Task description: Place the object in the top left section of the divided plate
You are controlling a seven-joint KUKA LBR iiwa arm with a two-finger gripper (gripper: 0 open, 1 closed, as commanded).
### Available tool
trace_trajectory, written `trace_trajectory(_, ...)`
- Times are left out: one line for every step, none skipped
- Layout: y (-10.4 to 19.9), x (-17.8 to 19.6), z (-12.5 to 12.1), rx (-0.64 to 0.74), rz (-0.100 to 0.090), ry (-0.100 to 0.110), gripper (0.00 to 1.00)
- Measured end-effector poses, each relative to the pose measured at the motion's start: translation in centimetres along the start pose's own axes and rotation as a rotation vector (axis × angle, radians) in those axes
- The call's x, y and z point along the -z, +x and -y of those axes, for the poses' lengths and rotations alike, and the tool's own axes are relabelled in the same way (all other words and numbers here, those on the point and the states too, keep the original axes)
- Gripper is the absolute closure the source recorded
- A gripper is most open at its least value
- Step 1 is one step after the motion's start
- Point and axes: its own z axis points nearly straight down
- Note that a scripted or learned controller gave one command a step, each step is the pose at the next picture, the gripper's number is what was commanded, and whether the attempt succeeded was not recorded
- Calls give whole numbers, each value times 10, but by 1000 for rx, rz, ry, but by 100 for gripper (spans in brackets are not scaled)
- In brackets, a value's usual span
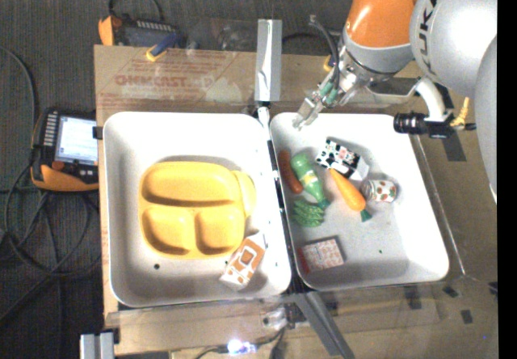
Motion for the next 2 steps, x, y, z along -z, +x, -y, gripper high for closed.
trace_trajectory(111,-81,18,-56,-7,2,100)
trace_trajectory(95,-59,29,117,-2,0,100)
